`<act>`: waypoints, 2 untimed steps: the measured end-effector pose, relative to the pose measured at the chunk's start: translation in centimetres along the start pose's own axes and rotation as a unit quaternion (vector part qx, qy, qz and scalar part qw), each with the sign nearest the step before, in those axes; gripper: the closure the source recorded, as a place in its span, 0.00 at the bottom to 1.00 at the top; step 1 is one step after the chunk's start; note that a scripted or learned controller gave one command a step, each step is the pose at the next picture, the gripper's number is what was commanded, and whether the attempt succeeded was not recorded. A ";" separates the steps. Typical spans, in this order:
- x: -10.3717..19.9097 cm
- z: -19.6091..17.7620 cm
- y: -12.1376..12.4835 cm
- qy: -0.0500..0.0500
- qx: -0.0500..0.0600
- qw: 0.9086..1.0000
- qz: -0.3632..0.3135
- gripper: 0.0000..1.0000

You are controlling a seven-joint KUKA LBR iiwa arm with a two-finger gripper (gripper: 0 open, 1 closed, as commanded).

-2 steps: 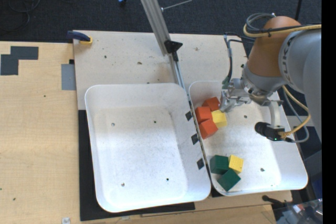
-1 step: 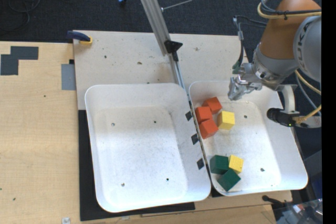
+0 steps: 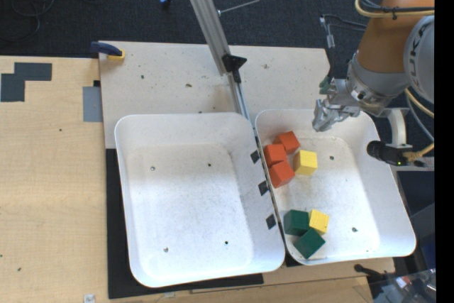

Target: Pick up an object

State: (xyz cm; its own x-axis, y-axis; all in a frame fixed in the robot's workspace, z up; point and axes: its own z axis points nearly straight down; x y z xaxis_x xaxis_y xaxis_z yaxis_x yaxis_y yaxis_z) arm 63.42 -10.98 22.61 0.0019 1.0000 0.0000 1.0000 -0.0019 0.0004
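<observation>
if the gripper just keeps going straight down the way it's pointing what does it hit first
Most likely the bare floor of the right bin near its far rim. The gripper points down there, and the nearest orange block lies to its left, seemingly off that line. Depth is hard to judge.

Arm [image 3: 394,39] lowered, tool [image 3: 328,117] seemingly empty.

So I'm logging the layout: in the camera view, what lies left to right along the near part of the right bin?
Green block → second green block, slightly nearer → yellow block → bare bin floor.
</observation>
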 end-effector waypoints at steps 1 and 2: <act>4.6 -0.2 -1.2 0.001 0.002 1.000 -0.003 1.00; 9.6 0.7 -0.9 0.001 0.003 1.000 -0.003 1.00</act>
State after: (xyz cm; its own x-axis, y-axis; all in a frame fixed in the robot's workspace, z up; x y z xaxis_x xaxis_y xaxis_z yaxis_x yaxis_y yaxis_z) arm 62.58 -1.38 21.87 -0.0044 1.0000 0.0022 1.0000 0.0044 -0.0051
